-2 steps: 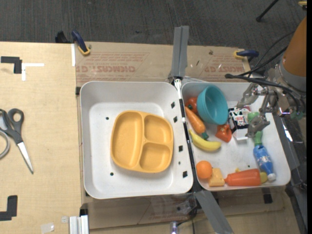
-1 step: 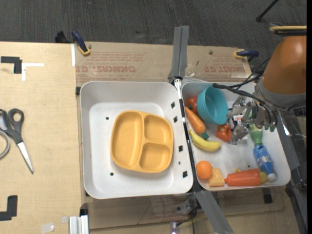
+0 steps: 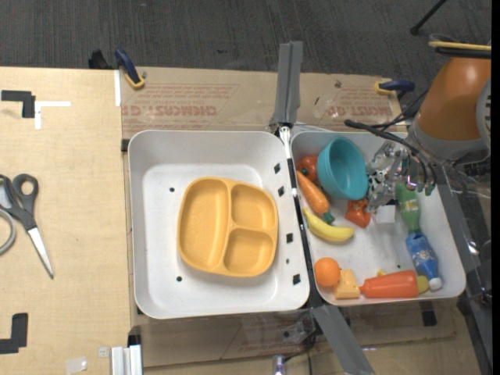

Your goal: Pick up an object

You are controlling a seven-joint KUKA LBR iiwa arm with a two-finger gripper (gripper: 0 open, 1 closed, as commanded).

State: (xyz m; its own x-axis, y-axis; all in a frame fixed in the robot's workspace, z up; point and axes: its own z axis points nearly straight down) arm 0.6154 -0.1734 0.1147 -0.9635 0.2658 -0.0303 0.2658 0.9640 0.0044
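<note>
Reaching in from the right, the claw point(image 3: 380, 184) hangs low over the right bin point(image 3: 449, 237), and its fingers are too small and cluttered here to say whether they are spread or closed; nothing can be seen caught between them.

Far to the claw's left lies the left bin point(image 3: 148, 225), and in it the yellow divided plate point(image 3: 228, 226), the biggest loose thing on the bench. Above and to the right of the claw is the arm's orange band point(image 3: 457, 100).

Just left of the claw, nearly touching it, sits the teal bowl point(image 3: 344, 169), tipped on its side with its mouth toward the left. Well below the claw, along the bin's near wall, lies the orange-red carrot-shaped toy point(image 3: 391, 285). Below and to the left is the banana point(image 3: 328, 229), with a second carrot point(image 3: 314, 194) slanting just above it. Below and to the right stands the blue bottle point(image 3: 423, 258); straight to the right, close by, the green bottle point(image 3: 408, 205). Down to the left, the orange point(image 3: 326, 272) rests beside a yellow wedge point(image 3: 347, 285). Right under the claw lies a small red piece point(image 3: 358, 213).

Far off to the left, on the bench, lie scissors point(image 3: 30, 217).
</note>
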